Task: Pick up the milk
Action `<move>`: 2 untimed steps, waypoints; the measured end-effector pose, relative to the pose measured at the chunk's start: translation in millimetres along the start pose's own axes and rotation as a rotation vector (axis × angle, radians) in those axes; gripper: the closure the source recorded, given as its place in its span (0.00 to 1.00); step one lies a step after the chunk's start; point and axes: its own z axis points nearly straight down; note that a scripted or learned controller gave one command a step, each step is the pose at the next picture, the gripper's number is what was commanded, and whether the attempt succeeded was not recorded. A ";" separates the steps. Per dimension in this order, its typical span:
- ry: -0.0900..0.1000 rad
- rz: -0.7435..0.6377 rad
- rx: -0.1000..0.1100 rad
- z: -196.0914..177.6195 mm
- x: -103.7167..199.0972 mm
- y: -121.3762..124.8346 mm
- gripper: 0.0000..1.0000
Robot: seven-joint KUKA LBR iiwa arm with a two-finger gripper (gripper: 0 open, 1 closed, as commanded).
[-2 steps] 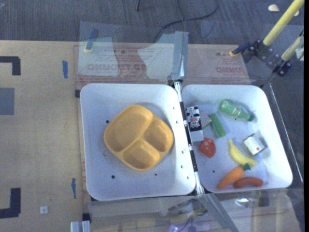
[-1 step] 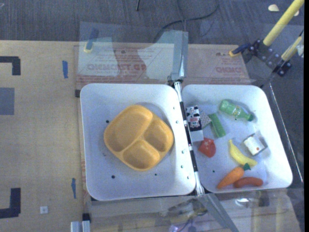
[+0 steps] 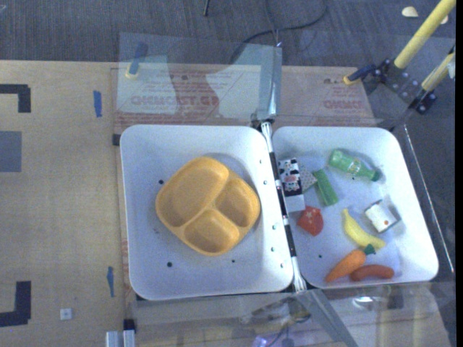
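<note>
The small black-and-white cow-patterned milk carton (image 3: 291, 184) lay on its side in the right white bin (image 3: 414, 186), hard against the wall shared by the 2 bins; its long axis ran near-to-far; the gripper's state could not be told.

Single fixed overhead camera, set high above the bench (image 3: 58, 194), looked down at a slant, framing the left bin (image 3: 141, 157) and right bin (image 3: 405, 165) whole.
</note>
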 end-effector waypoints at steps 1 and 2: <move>0.000 -0.004 -0.003 -10.8 2.3 -0.6 1.00; -0.001 -0.008 -0.007 -21.7 4.3 -1.2 1.00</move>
